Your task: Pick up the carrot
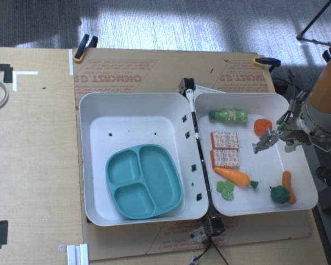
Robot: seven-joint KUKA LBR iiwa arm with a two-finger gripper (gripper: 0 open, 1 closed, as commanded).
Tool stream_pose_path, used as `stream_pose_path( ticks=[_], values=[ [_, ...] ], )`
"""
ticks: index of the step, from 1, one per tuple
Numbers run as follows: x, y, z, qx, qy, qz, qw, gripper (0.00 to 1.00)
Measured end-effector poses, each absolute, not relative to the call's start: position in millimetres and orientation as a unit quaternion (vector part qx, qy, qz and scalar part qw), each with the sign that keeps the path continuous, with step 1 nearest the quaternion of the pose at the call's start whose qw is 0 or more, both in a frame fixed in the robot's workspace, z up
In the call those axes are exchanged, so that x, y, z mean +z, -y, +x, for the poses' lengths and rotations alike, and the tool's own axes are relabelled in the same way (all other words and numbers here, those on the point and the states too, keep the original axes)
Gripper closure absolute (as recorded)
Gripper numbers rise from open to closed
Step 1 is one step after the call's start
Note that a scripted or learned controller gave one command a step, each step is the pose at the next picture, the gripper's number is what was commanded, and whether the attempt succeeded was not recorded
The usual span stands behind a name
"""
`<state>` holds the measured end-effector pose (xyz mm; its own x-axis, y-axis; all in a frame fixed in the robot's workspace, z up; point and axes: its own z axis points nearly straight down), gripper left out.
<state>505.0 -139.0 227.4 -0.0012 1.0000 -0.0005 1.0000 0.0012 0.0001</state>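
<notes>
An orange carrot point(233, 176) with a green stem end lies in the front part of the right bin point(306, 164), just below a red-and-white box point(225, 149). A second, smaller orange carrot-like piece point(287, 179) stands near the bin's right wall. My gripper point(268, 136) hovers over the right bin, up and to the right of the larger carrot and apart from it. It is open, with nothing between its fingers.
Also in the right bin are a green bottle point(228, 115), a red-orange piece point(262, 126), a green leafy piece point(225, 189) and a dark green broccoli point(279, 194). The left bin point(94, 148) holds a teal divided plate point(144, 181).
</notes>
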Motion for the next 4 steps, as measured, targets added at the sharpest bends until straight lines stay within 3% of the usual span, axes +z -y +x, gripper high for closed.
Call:
stream_pose_path(
  ticks=[1,2,3,4],
  values=[
    [92.9,101.3,495.3,-0.0003,-0.730,0.684,-0.001,0.00],
    [102.4,101.6,496.1,0.0000,-0.729,0.685,0.000,1.00],
    [191.9,57.1,539.2,-0.0009,-0.572,0.820,0.000,1.00],
    [215.6,62.1,564.7,-0.0014,-0.322,0.947,0.000,1.00]
  ],
)
